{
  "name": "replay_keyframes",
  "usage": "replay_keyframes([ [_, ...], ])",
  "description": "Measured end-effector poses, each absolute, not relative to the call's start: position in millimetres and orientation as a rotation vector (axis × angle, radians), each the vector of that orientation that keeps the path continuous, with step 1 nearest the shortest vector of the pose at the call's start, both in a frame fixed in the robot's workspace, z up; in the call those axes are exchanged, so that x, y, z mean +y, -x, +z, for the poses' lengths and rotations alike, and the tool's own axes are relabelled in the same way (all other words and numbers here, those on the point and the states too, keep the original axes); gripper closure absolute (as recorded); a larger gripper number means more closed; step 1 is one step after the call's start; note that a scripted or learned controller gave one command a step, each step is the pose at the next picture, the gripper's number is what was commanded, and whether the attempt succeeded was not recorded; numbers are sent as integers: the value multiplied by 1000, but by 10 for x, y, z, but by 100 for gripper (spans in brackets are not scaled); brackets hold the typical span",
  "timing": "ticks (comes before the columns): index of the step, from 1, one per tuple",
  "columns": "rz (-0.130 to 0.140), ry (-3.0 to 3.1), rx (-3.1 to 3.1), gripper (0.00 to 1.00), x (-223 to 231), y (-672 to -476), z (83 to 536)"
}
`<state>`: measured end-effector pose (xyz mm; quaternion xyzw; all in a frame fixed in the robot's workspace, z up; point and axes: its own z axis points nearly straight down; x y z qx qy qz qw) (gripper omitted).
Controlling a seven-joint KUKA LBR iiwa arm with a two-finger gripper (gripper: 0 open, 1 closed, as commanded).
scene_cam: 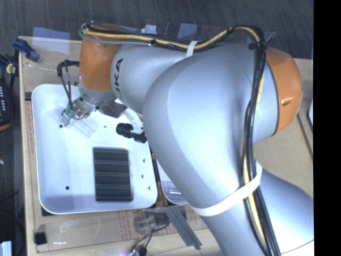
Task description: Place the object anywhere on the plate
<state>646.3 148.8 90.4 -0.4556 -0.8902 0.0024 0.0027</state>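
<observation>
A black ribbed rectangular block (112, 174) lies flat in the left white bin (48, 143), toward its front right. My gripper (74, 115) hangs low over the back left part of that bin, well apart from the block, below the orange band (96, 63) of the wrist. Nothing visibly sits in the gripper. The grey arm (213, 127) covers the whole right side of the view and hides nearly all of the right bin; only a sliver of its rim (173, 195) shows.
The bin floor between the gripper and the block is bare white with a few small dark specks (67, 188). Clutter lies beyond the bench's left edge (8, 89), and metal brackets sit at the front edge (176, 225).
</observation>
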Motion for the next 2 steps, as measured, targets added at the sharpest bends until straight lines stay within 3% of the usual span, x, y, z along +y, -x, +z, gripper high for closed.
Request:
replay_keyframes([
  [1,5,1396,-2812,100,2019,-6066,914],
  [2,5,1494,-2760,100,2045,-5434,1012],
])
